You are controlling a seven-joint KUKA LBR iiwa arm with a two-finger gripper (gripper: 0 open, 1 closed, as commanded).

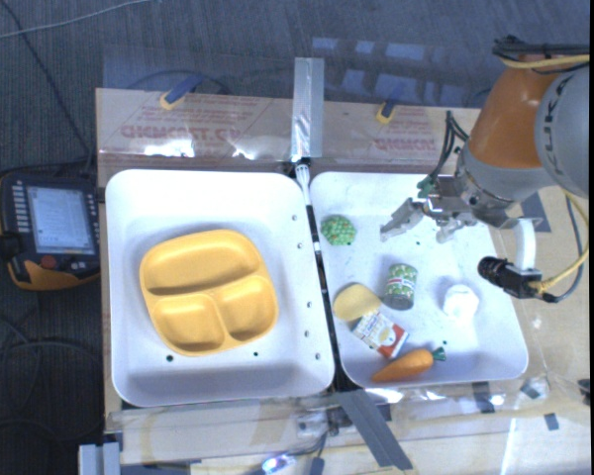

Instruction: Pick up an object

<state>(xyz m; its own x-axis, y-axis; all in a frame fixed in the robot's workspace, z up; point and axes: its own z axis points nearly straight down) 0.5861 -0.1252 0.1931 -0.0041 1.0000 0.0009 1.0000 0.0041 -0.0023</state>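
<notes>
Green-labelled can point(402, 285) upright mid right bin point(495, 364), cheese wedge point(352, 302) and red packet point(381, 335) just beside. Gripper point(431, 221) above and apart, fingers spread, pinching nothing. Best approached straight down, jaws straddling the can, clear of the neighbours.

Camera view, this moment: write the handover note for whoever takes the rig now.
Claw: fingers spread open, holding nothing, hovering over the upper part of the right white bin.

Right bin contents: green bumpy ball, small green-labelled can, white round object, pale yellow rounded piece, red-and-white packet, orange carrot.

Left white bin: yellow three-compartment plastic tray.

Done: nothing picked yet.

Left: choose an object, descend, close, lift. The ball and can look nearest the claw.
</notes>
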